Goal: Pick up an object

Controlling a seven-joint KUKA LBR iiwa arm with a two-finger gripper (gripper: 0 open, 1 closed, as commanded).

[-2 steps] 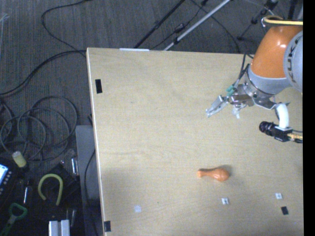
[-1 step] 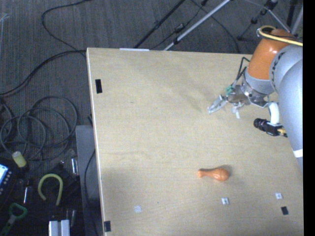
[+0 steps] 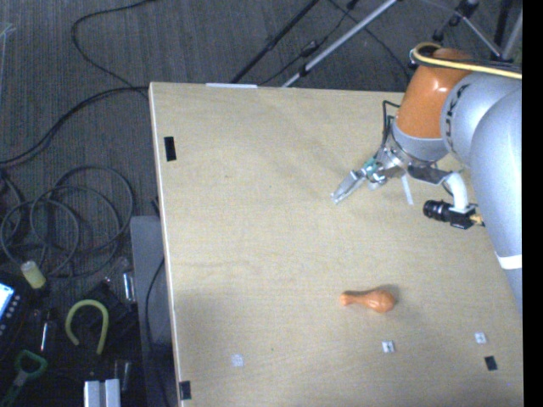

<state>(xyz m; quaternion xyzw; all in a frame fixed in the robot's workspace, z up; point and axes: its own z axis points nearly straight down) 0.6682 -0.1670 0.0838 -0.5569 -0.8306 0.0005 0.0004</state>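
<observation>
fingers [image 3: 344,192] look close together with nothing between them, hanging over the bare worktop [image 3: 254,227]. orange pear-shaped toy [image 3: 371,299] lies well apart, nearer you. approach step, i judge; next you need them spread and brought down over it.

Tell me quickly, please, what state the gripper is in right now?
Gripper: fingers too small to tell, above the board, apart from the orange object.

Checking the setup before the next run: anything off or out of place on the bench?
Nothing is spilled or broken. One orange pear-shaped object lies on its side on the tan bench top, alone. The claw hangs above the board, up and apart from the object. Cables sprawl on the floor to the left.
</observation>
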